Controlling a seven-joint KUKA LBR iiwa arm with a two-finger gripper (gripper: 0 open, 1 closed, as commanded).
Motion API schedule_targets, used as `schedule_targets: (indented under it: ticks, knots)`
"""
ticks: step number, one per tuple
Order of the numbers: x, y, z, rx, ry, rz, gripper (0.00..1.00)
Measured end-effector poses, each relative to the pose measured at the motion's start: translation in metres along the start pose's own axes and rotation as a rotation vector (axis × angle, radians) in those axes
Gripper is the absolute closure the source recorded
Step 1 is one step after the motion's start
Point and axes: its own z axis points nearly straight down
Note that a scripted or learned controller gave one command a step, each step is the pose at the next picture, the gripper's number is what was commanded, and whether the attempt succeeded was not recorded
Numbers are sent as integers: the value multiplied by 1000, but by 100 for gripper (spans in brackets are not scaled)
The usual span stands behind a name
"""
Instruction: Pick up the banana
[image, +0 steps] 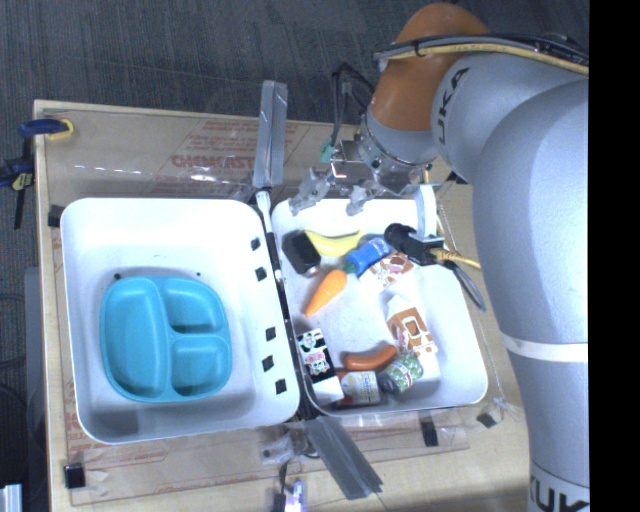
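Two shallow white bins sit side by side on the bench as the grey arm reaches in from three o'clock, its gripper poised over the far rim of the right bin. The fingers look spread, with nothing between them. The banana lies just below them, at about twelve o'clock in that bin, a curved yellow piece flat on the floor, apart from the gripper.

It looks light and probably smooth-skinned, likely to slip or roll if pinched near a tapered end; the thick middle, taken across its narrow width, seems the safest hold. Neighbours crowd it: a dark object at its nine o'clock, a blue item at four o'clock, a carrot at six o'clock.

Lower in the same bin lie a white carton, a sausage and a small can.

The left bin holds a blue divided tray.
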Motion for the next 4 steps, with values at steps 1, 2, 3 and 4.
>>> schedule_targets:
  ticks: [1,2,3,4]
  knots:
    - [-59,5,118,-19,-2,-43,0]
    - [-58,7,122,-23,-4,-48,0]
    - [-56,4,121,-29,-8,-33,0]
    - [-61,3,121,-32,-2,-18,0]
